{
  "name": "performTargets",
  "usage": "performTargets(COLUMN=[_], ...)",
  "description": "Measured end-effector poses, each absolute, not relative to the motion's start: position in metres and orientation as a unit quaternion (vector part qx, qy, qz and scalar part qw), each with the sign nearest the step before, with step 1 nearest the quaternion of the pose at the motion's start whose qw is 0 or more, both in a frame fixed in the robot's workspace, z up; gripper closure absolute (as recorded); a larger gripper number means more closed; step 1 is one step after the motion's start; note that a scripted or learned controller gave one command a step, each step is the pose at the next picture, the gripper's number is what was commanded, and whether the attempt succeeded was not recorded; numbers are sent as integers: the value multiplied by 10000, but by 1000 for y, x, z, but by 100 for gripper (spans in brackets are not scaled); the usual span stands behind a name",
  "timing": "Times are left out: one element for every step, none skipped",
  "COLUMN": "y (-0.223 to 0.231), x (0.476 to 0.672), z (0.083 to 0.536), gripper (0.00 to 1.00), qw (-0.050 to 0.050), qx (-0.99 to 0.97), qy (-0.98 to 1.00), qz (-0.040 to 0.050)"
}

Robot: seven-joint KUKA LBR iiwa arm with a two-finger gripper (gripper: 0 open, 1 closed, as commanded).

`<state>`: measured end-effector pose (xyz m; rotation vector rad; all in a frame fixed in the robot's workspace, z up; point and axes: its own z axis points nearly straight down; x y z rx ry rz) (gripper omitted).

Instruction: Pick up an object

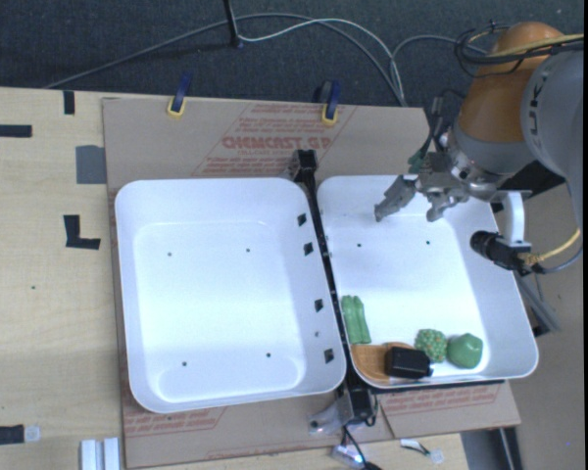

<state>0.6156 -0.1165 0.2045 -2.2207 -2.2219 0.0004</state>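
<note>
Objects lie bunched in the lower part of the right bin (490, 292), at the lower right of the frame: a green pod (355, 319) by the bin's left wall, a tan wooden piece (369, 360) with a black block (408, 363) on it, a knobbly green ball (431, 343) just beside the block, and a smooth green ball (465, 350) next to that, near the bin's lower right corner. The end effector (414, 206) hangs over the upper part of the same bin — well apart from the cluster — with its two fingers spread wide and nothing between them. The grey arm (554, 96) with its orange band comes in from the upper right of the frame. The left bin (137, 213) sits beside the right one on a cardboard sheet (265, 140) that covers the surface (29, 262); two clamps — one yellow (179, 97), one at (328, 106) — grip the sheet's top edge.
</note>
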Motion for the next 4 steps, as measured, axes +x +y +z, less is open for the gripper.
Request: performTargets(y=[-17,-21,-22,-57], x=[550,551,550,641], z=[188,199,208,187], gripper=[0,100,100,100], qw=[13,5,8,10], qx=[-7046,-7069,-7070,-7076], qy=[-7096,-7073,-7072,-7066], qz=[-2,3,6,16])
